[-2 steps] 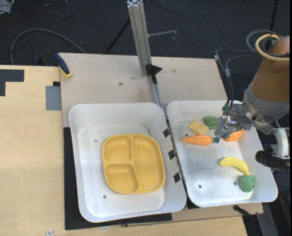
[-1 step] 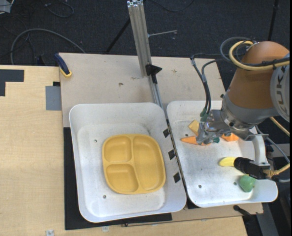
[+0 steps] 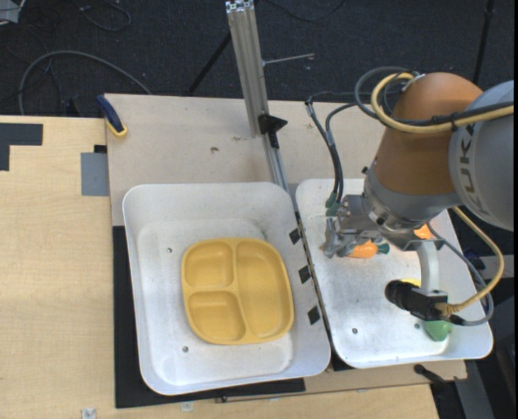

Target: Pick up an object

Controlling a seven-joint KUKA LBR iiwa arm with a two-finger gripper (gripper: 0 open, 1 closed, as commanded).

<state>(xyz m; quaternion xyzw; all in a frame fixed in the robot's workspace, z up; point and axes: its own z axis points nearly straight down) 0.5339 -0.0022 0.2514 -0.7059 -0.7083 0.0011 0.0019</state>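
Gripper (image 3: 341, 241) is hovering low in the right bin (image 3: 363, 339), just left of the orange object (image 3: 362, 250); I cannot tell its state. Judging by this, it is approaching and needing to close on the object.

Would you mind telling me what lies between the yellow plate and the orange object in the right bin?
In the camera view, between the yellow plate and the orange object lie the two bins' adjoining rims with small black clips, then the gripper.
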